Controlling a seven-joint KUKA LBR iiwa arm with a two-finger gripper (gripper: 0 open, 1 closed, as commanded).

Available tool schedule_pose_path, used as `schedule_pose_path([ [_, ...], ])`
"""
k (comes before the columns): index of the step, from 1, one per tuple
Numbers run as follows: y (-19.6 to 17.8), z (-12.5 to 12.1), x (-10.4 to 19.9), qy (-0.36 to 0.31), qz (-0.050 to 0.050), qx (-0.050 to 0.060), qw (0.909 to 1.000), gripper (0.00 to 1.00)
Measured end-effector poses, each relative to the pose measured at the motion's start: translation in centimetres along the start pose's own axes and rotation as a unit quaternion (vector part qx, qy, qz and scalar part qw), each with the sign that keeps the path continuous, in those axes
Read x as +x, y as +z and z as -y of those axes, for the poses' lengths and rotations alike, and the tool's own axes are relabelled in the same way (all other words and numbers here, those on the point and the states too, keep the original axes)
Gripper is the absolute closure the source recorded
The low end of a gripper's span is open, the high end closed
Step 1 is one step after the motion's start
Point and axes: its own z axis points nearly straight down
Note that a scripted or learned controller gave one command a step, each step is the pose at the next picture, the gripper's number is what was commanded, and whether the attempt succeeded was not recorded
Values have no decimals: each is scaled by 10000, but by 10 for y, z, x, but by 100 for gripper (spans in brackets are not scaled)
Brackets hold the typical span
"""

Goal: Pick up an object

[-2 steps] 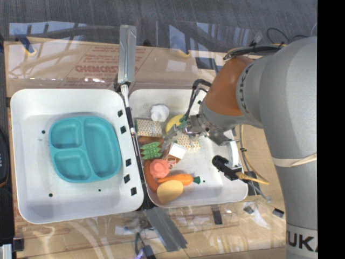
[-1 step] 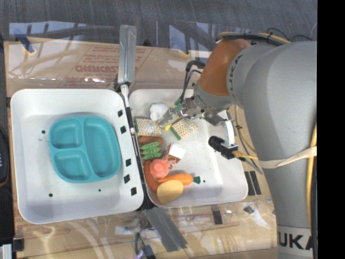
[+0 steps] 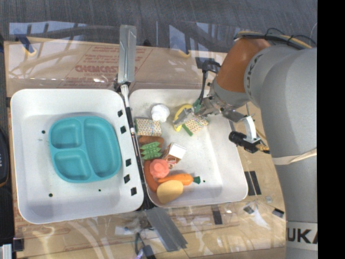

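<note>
Several toys crowd the right bin (image 3: 229, 161); gripper (image 3: 198, 112) is low at its far side, over the yellow banana (image 3: 181, 115) and patterned pouch (image 3: 194, 124). Finger spread: cannot tell. Risk: crowding could cause a glancing, failed grasp.

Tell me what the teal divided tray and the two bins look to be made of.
Teal tray: moulded plastic, likely; even colour, rounded compartment edges, soft sheen. Left bin and right bin: also seemingly plastic, white, smooth, semi-matte, with rounded corners and thin rolled rims. Foam or coated metal can't be excluded from this view.
</note>
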Motion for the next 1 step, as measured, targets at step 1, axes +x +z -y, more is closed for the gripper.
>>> schedule_pose_path([
  [1, 1, -22, 29, -252, 15, 14, 9997, 0],
])
